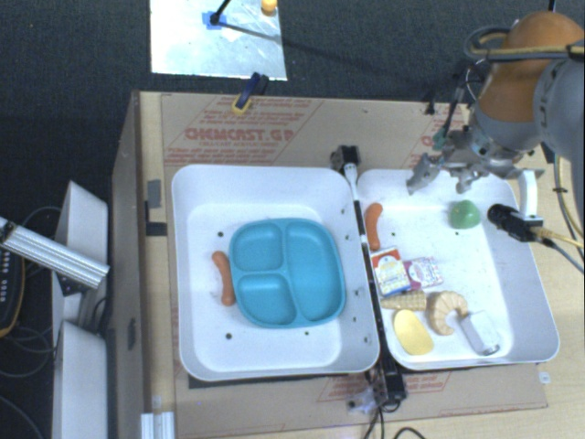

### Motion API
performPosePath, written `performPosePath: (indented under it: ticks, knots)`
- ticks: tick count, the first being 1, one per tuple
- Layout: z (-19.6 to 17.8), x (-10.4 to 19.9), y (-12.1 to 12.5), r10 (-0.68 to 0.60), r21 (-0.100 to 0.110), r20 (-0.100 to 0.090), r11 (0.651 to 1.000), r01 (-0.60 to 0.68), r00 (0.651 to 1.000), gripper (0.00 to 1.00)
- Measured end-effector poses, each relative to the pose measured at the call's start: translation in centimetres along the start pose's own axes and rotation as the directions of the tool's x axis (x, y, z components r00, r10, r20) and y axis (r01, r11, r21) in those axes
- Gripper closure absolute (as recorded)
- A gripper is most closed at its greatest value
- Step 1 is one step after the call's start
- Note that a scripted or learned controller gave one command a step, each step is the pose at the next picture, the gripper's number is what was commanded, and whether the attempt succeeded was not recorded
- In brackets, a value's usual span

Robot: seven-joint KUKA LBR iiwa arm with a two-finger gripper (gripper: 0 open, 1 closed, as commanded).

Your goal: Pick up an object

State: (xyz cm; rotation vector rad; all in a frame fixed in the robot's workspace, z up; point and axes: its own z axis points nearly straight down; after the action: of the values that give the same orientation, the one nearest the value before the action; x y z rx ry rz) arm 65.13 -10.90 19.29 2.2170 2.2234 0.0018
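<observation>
Foil sheet (218,26) behind bench.

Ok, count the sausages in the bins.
2. One sausage lies in the left bin beside the blue tray; the other sausage lies along the right bin's left wall.

Seemingly "CHEMCAST GP" on cardboard (239,135)
</observation>
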Motion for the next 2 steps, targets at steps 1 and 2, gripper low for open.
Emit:
performPosePath:
  ticks: [1,2]
  knots:
    - [9.8,2.3,-1.3,0.001,-0.001,0.000,1.000,-0.001,1.000,0.00]
    - [10.1,-0.6,-8.5,0.003,0.002,0.001,1.000,-0.003,1.000,0.00]
